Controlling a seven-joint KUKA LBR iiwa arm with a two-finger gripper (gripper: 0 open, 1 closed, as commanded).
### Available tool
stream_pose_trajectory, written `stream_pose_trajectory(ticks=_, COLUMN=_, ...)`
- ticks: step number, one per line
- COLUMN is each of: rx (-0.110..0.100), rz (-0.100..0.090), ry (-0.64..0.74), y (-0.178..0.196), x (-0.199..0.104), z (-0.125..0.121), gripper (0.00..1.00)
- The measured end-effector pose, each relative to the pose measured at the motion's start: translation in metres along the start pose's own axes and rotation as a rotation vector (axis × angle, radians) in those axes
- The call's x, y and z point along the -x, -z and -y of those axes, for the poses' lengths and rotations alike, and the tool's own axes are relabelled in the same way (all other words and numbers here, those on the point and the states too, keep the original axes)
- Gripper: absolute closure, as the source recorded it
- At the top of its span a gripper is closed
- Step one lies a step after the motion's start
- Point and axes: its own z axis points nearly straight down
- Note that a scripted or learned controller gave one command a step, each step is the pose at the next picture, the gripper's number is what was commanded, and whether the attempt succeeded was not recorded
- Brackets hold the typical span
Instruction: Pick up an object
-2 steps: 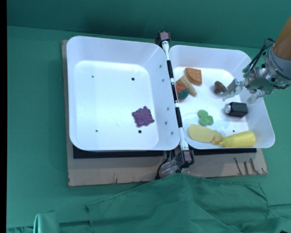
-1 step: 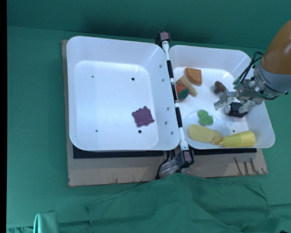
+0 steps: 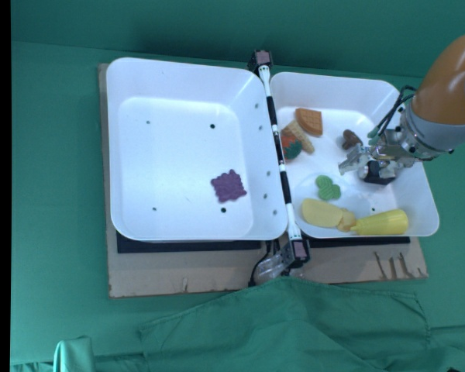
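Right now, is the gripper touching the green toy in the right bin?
Apart. In the camera view the gripper hangs over the right bin beside a small brown piece, and white bin floor shows between it and the green toy.

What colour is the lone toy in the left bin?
Purple, a grape bunch, in the camera view.

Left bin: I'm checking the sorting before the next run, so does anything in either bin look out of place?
One thing stands out: the purple grape cluster lies alone in the left bin, while every other toy food sits in the right bin near the gripper. Nothing looks spilled or damaged.
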Motion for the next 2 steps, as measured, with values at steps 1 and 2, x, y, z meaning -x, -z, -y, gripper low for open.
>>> stream_pose_trajectory(ticks=1, rx=0.004, rz=0.004, ry=-0.005, y=0.010, x=0.002, z=-0.001, gripper=1.00)
stream_pose_trajectory(ticks=2, rx=-0.016, rz=-0.006, ry=-0.001, y=0.062, x=0.015, z=-0.004, gripper=1.00)
